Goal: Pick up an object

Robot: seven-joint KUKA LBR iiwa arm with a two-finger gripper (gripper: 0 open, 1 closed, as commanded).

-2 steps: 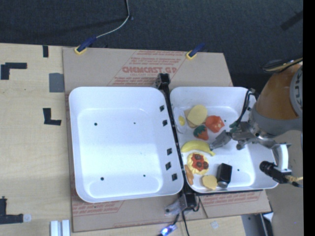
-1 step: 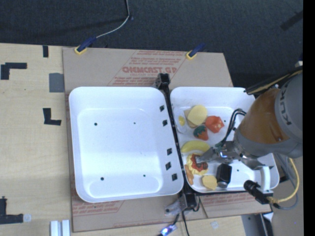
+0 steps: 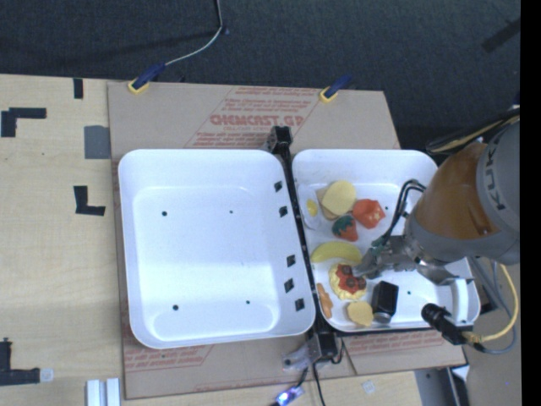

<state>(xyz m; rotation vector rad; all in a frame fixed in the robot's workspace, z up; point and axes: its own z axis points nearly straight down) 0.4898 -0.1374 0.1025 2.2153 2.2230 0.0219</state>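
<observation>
While the arm (image 3: 461, 205) reaches in from the right over the right bin (image 3: 406, 161), its gripper (image 3: 369, 266) sits low among the toy food near the middle of that bin. How far the jaws are open cannot be told, nor whether anything is caught between them; the dark metal tip lies right at the upper edge of a red and yellow piece (image 3: 347, 282).

Just to the left of the tip lies a yellow banana (image 3: 335, 251). Farther back are a pale yellow round piece (image 3: 339, 197), a small red and green piece (image 3: 344, 226) and an orange-red tomato (image 3: 368, 213). Nearer the front edge sit a black block (image 3: 385, 299) and a small yellow piece (image 3: 360, 313), with a thin orange carrot (image 3: 325, 299) against the bin's left wall.

Beside it, the left bin (image 3: 135, 252) touches the right one along a black hinge strip. Both rest on a cardboard sheet (image 3: 254, 117) on the desk (image 3: 51, 227).
</observation>
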